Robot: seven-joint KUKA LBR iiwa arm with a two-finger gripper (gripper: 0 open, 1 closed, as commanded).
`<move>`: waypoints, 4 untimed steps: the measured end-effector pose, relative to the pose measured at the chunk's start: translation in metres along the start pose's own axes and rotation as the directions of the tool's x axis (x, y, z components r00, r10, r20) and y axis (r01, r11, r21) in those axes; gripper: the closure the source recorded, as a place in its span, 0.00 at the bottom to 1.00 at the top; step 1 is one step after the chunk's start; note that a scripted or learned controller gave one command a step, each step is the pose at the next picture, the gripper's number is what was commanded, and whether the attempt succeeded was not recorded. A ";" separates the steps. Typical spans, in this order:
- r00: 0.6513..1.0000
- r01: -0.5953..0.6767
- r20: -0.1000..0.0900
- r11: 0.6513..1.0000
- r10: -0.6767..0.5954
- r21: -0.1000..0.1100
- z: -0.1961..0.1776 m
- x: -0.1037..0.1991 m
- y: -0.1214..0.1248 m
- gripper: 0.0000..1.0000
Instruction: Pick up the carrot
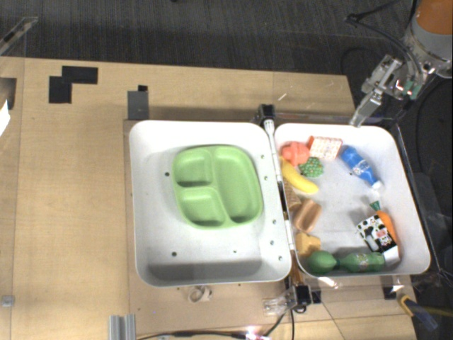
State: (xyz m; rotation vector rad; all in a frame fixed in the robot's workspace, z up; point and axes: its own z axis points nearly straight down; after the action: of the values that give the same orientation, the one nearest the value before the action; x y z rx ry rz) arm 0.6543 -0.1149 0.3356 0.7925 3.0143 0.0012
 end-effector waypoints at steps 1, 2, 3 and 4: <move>0.941 -0.337 -0.015 0.941 0.338 0.008 0.035 0.019 0.047 0.00; 0.837 -0.546 -0.013 0.837 0.547 0.012 0.076 0.047 0.087 0.00; 0.663 -0.748 -0.008 0.663 0.748 0.014 0.048 0.050 0.119 0.00; 0.635 -0.772 -0.011 0.635 0.772 0.024 0.118 0.089 0.181 0.00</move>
State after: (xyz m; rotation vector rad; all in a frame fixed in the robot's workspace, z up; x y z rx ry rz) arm 0.6683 0.0858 0.2165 2.0206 2.4079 0.0007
